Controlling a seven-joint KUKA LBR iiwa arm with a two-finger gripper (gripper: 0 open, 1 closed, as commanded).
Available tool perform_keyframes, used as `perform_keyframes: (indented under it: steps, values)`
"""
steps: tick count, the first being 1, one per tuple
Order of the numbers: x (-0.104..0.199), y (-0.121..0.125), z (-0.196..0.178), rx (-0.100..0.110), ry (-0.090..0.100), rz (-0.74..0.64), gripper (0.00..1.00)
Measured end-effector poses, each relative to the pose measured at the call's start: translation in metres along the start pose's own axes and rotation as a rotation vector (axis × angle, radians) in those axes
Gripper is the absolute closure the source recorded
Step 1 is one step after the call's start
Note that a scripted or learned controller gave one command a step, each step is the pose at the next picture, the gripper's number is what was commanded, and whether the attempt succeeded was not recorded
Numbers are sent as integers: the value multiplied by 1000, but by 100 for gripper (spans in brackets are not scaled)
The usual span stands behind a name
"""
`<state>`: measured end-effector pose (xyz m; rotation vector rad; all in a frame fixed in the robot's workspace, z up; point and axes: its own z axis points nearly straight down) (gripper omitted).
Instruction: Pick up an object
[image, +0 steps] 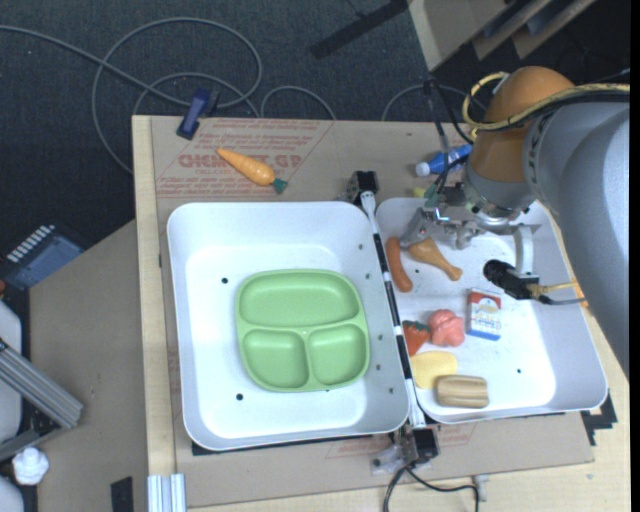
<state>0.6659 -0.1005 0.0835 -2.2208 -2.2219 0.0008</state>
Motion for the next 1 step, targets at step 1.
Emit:
perform_keyframes:
  steps: [1]
  values:
    - [0,2,-12,-6,-1,-1,100]
